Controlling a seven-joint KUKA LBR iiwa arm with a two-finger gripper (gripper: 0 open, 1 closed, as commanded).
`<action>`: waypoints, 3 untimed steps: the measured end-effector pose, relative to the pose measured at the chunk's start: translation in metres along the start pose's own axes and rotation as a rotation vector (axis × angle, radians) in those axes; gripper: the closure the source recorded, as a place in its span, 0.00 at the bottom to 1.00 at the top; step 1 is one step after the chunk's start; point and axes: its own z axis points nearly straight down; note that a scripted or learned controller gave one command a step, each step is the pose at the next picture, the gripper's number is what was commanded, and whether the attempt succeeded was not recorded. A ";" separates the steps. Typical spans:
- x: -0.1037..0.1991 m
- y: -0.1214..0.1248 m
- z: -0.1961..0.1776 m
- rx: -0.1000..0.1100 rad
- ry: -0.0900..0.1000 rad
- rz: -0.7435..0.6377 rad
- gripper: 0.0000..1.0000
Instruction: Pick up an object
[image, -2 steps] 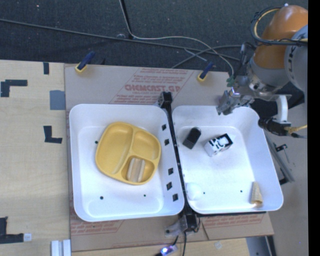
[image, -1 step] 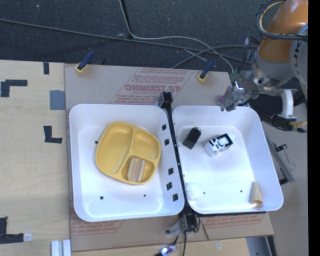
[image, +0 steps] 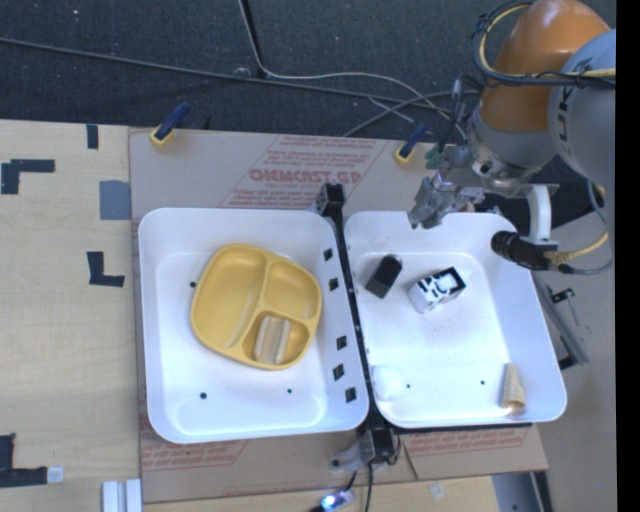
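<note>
Nothing looks picked yet; nearest in the right bin, a tan cone lies by its front corner; mid-bin sit a black block and a black-and-white object; the gripper hangs above the far rim, carrying nothing visible, its spread unclear.

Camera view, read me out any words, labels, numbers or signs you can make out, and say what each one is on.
"CHEMCAST GP": red print on the brown board under the bins, seen upside down; the smaller red lines by it are too blurred to read.
Black marks on the small white object in the right bin: too blurred to read.
Red print on the board's front strip: too blurred to read.
</note>
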 end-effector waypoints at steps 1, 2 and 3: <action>0.057 0.002 0.007 0.001 0.000 0.000 1.00; 0.103 -0.009 0.026 0.003 -0.001 0.001 1.00; 0.156 -0.025 0.042 0.004 0.000 -0.001 1.00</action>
